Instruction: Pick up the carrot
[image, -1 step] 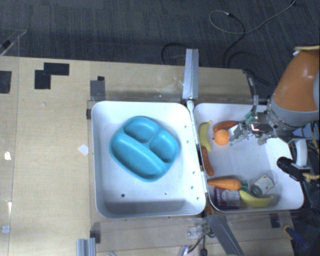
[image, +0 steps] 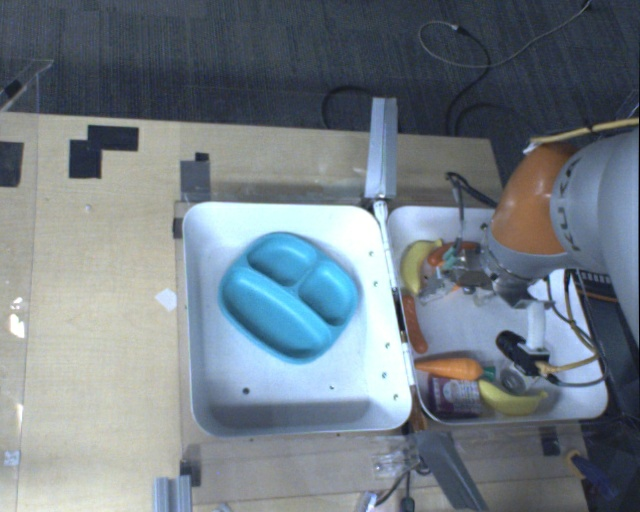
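Camera view, looking down on a pale wood table (image: 100, 300) with two white bins side by side. In left bin (image: 215, 400): a blue divided tray (image: 290, 293), lying at a slant, near the middle. In right bin (image: 590, 400): carrot (image: 450, 368) lying flat near the front-left corner, thick end toward the right, just behind a dark purple packet (image: 455, 395); a yellow banana (image: 512, 400) at the front beside the packet; another banana (image: 416, 262) near the back-left corner; a thin red sausage-like piece (image: 414, 325) along the left wall. Grey arm (image: 600, 210) with orange band (image: 525, 210) reaching in from the right, gripper (image: 450, 270) low over the back of the right bin, close beside the back banana, well apart from the carrot. Whether the gripper is spread or closed: cannot tell, too cluttered and small.
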